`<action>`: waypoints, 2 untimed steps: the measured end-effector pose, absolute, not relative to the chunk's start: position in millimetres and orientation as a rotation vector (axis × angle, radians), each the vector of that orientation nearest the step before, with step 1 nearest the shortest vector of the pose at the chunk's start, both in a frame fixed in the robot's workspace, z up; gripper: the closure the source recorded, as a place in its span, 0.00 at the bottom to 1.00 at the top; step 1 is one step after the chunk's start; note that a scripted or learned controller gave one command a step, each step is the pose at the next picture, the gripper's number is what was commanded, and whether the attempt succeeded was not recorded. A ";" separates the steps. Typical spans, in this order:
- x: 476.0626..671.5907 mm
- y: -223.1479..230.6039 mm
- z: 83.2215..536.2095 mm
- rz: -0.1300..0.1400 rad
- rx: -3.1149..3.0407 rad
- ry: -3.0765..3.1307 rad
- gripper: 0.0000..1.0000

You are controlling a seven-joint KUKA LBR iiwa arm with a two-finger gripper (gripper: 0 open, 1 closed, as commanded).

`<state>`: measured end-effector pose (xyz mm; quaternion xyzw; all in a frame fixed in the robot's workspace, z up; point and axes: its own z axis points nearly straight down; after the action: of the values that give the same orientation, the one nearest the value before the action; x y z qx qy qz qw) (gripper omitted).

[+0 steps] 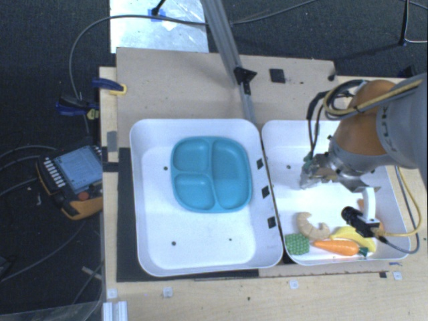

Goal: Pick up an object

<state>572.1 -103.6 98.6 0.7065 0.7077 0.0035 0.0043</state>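
Over right bin (281, 146), tool (313, 176) fingers obscured

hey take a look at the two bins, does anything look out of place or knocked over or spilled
Nothing looks spilled or damaged. The blue divided plate lies flat in the left bin. In the right bin, the carrot, banana, beige piece and green piece are bunched in the near corner, below the gripper.
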 end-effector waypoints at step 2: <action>583.8 -104.9 212.9 0.005 2.212 2.225 1.00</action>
<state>583.8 -104.9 212.9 0.7051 0.7091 0.0017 0.0023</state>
